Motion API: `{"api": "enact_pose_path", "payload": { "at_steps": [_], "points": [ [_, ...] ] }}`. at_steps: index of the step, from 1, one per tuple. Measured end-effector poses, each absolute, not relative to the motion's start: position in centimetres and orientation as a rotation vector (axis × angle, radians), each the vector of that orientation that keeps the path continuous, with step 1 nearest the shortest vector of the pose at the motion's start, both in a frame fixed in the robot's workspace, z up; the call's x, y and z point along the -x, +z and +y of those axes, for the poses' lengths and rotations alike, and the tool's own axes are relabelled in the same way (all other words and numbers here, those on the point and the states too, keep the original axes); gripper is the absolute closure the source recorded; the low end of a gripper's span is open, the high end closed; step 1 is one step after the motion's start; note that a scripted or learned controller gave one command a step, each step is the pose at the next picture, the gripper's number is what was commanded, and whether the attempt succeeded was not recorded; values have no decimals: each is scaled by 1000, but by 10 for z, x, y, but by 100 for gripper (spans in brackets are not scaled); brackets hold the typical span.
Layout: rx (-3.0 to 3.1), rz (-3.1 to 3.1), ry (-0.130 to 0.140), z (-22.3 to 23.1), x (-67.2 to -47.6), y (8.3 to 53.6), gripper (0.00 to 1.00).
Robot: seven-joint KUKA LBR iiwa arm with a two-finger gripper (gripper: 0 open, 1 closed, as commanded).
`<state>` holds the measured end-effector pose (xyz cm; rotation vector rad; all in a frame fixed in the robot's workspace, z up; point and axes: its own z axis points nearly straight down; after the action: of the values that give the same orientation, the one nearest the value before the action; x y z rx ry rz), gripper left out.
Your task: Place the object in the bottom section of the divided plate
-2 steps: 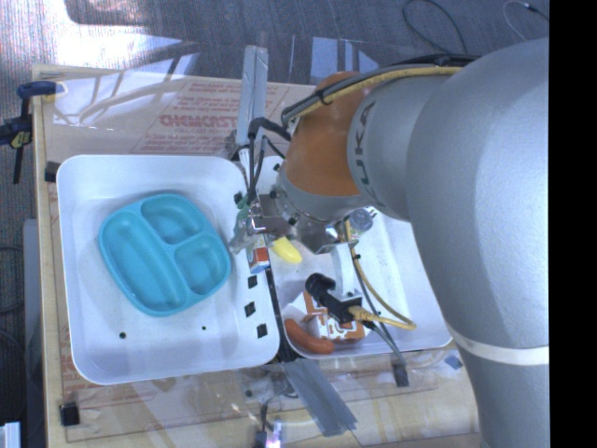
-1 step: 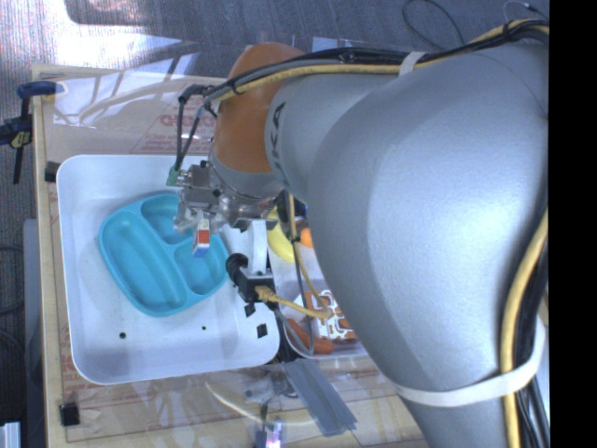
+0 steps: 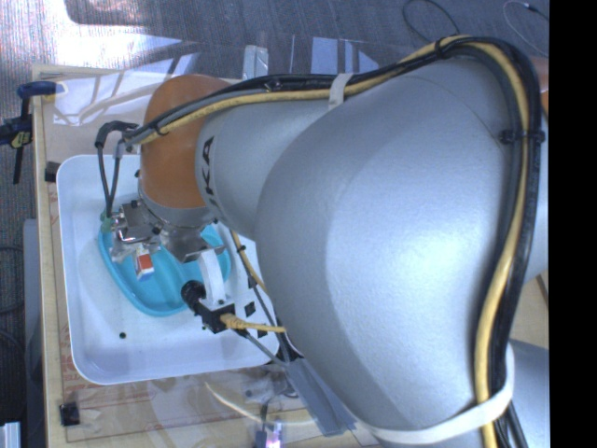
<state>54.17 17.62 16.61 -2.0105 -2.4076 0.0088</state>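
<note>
A light blue divided plate [image 3: 149,287] lies in the left white bin [image 3: 79,250], mostly covered by my arm. My gripper [image 3: 140,250] hangs right over the plate, pointing down at it. A small orange-red object [image 3: 145,265] shows at the fingertips, just above or on the plate's surface; I cannot tell whether the fingers grip it or which section it is over. The large grey arm with its orange band [image 3: 177,147] hides the plate's right side.
The bin's white floor [image 3: 131,343] shows below and left of the plate. A blue clamp [image 3: 33,90] sits at the bench's top left corner. Cables [image 3: 233,323] trail from the wrist over the bin's lower right.
</note>
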Motion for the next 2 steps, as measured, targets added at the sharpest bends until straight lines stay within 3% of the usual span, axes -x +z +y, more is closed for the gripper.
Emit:
{"api": "enact_pose_path", "payload": {
  "at_steps": [1, 2],
  "points": [
    [1674, -2653, 7, 181, -528, 125, 100],
    [1677, -2653, 6, 181, -529, 125, 0]
  ]
}}
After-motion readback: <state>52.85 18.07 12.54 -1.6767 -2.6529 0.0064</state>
